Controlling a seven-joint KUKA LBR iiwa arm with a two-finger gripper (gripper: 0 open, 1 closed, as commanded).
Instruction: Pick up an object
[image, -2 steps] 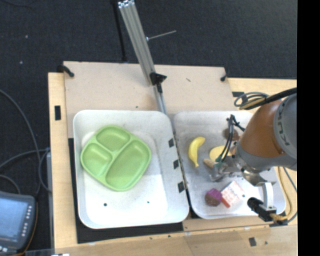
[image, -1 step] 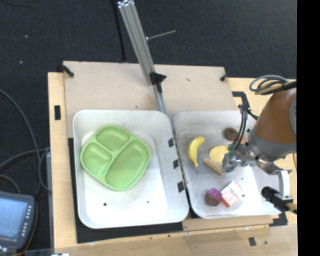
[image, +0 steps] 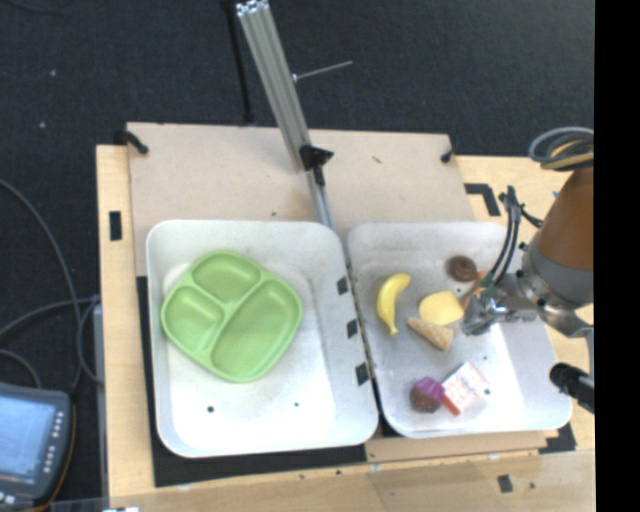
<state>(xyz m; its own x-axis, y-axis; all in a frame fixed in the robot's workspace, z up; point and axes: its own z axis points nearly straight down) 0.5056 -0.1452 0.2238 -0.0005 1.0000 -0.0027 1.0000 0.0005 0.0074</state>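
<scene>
Camera view: gripper (image: 478, 312) sits low in the right bin (image: 520, 395) beside the yellow lump (image: 440, 308); its grip I cannot tell. Nothing lifted yet.

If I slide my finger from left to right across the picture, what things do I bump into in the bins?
Green divided plate → banana → purple thing → red and white box → the claw.
</scene>
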